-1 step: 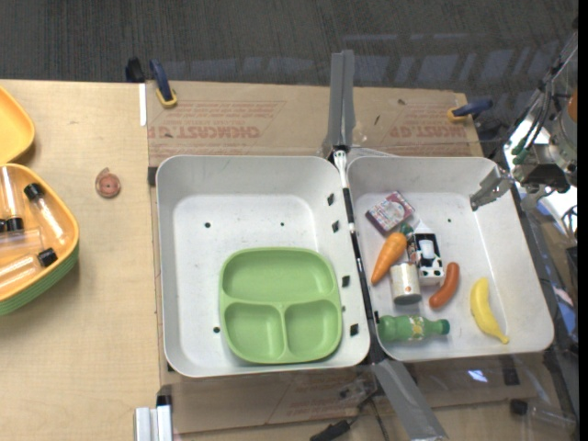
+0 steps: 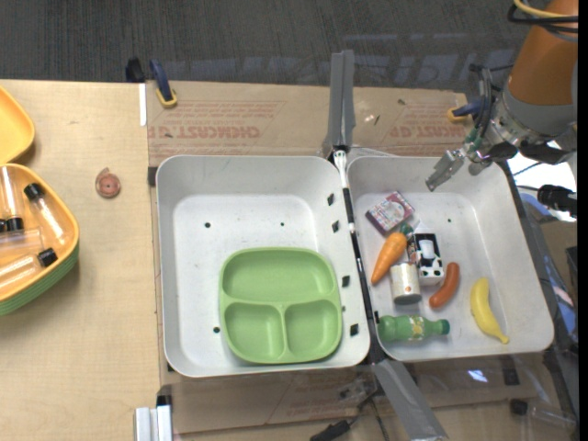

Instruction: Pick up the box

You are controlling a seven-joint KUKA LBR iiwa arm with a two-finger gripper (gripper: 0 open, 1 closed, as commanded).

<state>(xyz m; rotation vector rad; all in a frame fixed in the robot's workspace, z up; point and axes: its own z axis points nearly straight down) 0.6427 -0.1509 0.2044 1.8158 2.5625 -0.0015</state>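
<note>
- We see the box (image 2: 390, 211), a small pink-and-white packet, lying flat in the right bin (image 2: 524, 246), toward that bin's far left part, just above the carrot.
- The carrot (image 2: 389, 256) lies at a slant directly below the box, its green tip pointing toward the box; we cannot tell whether the two touch.
- Just right of the carrot's top sits a small black-and-white object (image 2: 425, 253), and below it a grey and white cylinder (image 2: 405, 282) stands close against the carrot's lower half.
- A red sausage-shaped piece (image 2: 445, 284) lies beside the cylinder, and a yellow banana (image 2: 487, 310) lies further right near the bin's near right corner.
- A green bottle (image 2: 413, 328) lies on its side along the near wall of the right bin.
- The gripper (image 2: 443, 172) hangs over the far rim of the right bin, well apart from the box and to its upper right; we cannot make out how far its claw stands apart, and we see nothing in it.
- The arm (image 2: 542, 72), grey with its orange band, enters at the upper right.
- The left bin (image 2: 184, 246) holds a green divided plate (image 2: 281, 304) in its near half.
- On the bench at far left, yellow and green trays (image 2: 28, 237) hold small vials.
</note>
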